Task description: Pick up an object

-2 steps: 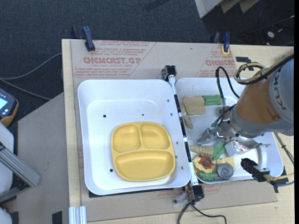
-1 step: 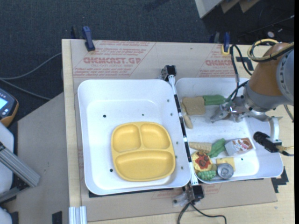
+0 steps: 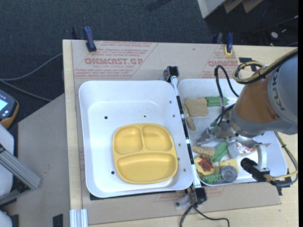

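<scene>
My gripper [image 3: 210,136] is low in the right bin [image 3: 279,162], under the grey wrist with the orange band [image 3: 253,105]. It hangs over a heap of toy food. Just below it lie a green piece [image 3: 220,151] and a tan cracker [image 3: 203,150]. A toast slice [image 3: 195,107] and a green item [image 3: 215,100] sit at the bin's far end. Nearer the front are a red and yellow piece [image 3: 204,164], a grey round can [image 3: 229,173] and a green pickle [image 3: 211,178]. Nothing visibly hangs from the gripper.
The left bin [image 3: 94,98] holds a yellow divided plate [image 3: 144,152]. A white packet [image 3: 242,148] lies beside the wrist. Black cables [image 3: 222,82] loop over the right bin's far side. A clip [image 3: 171,72] joins the bins at the back.
</scene>
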Motion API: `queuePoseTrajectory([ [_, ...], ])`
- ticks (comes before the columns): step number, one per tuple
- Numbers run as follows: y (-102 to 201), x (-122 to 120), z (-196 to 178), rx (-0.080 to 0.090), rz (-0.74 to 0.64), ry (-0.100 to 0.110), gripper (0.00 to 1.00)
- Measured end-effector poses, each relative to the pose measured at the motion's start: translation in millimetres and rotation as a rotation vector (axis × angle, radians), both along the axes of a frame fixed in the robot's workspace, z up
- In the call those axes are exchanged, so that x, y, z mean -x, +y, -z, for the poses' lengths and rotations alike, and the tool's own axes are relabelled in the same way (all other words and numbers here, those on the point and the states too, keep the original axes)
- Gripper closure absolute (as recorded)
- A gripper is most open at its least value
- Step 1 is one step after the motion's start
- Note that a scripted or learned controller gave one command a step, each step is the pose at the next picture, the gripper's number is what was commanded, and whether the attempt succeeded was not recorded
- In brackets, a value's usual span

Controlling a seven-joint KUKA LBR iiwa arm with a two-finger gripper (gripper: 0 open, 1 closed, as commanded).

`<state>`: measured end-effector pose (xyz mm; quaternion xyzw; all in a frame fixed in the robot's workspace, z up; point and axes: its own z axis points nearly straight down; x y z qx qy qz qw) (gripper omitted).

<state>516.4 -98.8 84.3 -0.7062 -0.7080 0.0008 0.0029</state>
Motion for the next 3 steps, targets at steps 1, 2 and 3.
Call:
queuePoseTrajectory([
  [1,-54,-65,-1,0.007,0.002,-0.011,0.0],
  [2,-127,-88,-57,0.011,0.007,-0.015,0.0],
  [3,-55,-120,3,0.0,-0.004,-0.002,0.0],
])
